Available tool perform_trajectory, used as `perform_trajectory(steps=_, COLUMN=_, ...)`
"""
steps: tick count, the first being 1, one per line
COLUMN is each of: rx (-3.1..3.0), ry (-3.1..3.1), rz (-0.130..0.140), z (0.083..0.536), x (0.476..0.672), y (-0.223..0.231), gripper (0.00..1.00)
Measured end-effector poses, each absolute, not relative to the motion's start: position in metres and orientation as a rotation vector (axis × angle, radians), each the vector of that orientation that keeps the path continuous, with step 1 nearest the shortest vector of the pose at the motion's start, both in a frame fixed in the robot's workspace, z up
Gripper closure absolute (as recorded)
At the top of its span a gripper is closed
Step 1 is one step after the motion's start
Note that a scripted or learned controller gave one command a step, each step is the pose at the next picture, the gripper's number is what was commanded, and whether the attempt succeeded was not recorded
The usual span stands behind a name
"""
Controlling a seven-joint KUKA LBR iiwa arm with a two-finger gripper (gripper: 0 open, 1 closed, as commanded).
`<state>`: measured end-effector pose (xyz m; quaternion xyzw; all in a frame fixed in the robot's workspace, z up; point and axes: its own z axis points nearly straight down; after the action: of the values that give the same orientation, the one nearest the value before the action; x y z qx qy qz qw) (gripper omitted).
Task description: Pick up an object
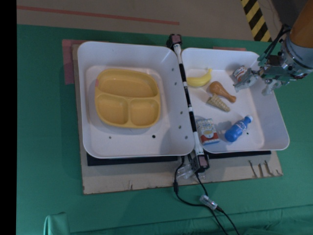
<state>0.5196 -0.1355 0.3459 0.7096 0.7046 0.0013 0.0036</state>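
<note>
1. Left bin: yellow divided tray takes up the centre; bare white floor runs along the near edge and the right side.
2. Right bin: banana, drumstick and cone cluster at upper middle, close together, with narrow gaps.
3. Carton and blue bottle lie near the front wall, just beside each other.
4. Right strip of the floor is bare.
5. Gripper hangs over the far right corner, near a small packet.
</note>
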Motion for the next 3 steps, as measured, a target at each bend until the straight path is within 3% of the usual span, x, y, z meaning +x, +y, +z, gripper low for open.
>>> perform_trajectory(steps=1, rx=2.224, ry=2.210, rz=0.003, z=0.291, x=0.543, y=-0.111, gripper=0.00)
perform_trajectory(steps=2, rx=2.221, ry=2.207, rz=0.008, z=0.192, x=0.582, y=-0.118, gripper=0.00)
perform_trajectory(steps=3, rx=2.221, ry=2.190, rz=0.016, z=0.208, x=0.584, y=-0.121, gripper=1.00)
